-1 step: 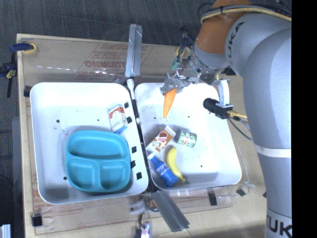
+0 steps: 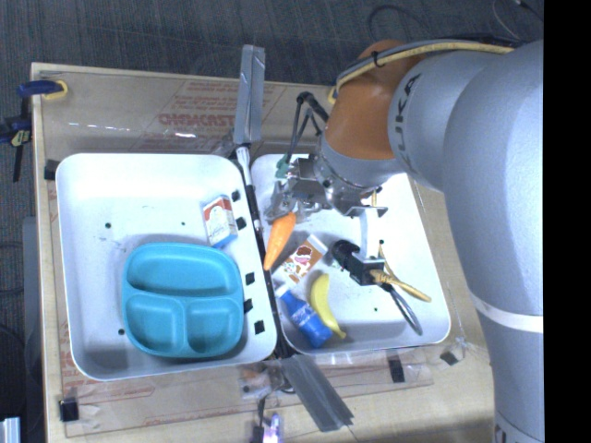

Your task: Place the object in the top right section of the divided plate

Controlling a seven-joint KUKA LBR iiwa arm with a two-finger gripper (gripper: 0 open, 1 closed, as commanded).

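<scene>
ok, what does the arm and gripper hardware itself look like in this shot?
The arm is bulky, rounded and matte grey, with a glossy orange band above the wrist and part of the dark KUKA lettering beside it. A yellow-and-black cable runs over the top of the orange section, and thin black cables loop down toward the tool. The gripper is a compact cluster of silver metal and dark parts.

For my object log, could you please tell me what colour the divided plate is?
The divided plate is light blue, seen clearly in the camera view, in the left bin.
</scene>
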